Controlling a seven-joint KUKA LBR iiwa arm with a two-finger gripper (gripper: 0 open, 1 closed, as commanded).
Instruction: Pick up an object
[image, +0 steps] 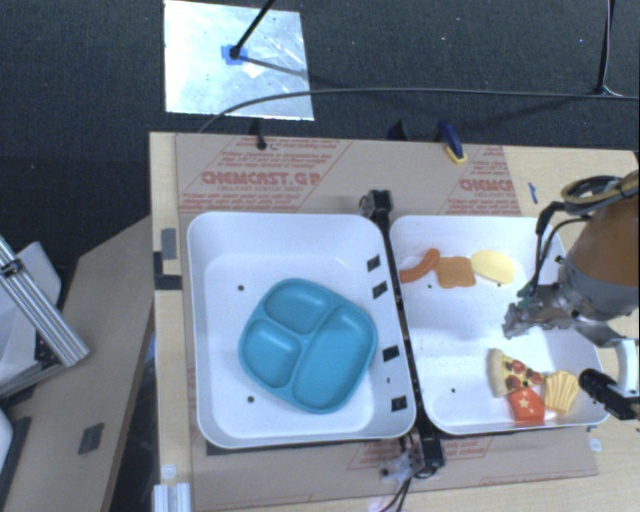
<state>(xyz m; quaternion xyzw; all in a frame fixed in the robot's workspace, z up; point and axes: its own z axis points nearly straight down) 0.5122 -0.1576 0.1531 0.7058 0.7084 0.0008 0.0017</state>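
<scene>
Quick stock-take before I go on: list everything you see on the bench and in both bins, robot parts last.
Bins: two, white, side by side on the bench.
Divided plate: one, blue, in the left bin.
Sausage: one, orange, right bin, far left corner.
Flat brown piece: one, beside the sausage.
Pale yellow piece: one, right of the brown piece.
Pizza slice: one, right bin, near side.
Red piece: one, below the pizza slice.
Ridged yellow piece: one, right of the pizza slice.
Arm: one, grey with orange band, over the right bin.
Claw: one, above the right bin's floor, grip unclear.
</scene>
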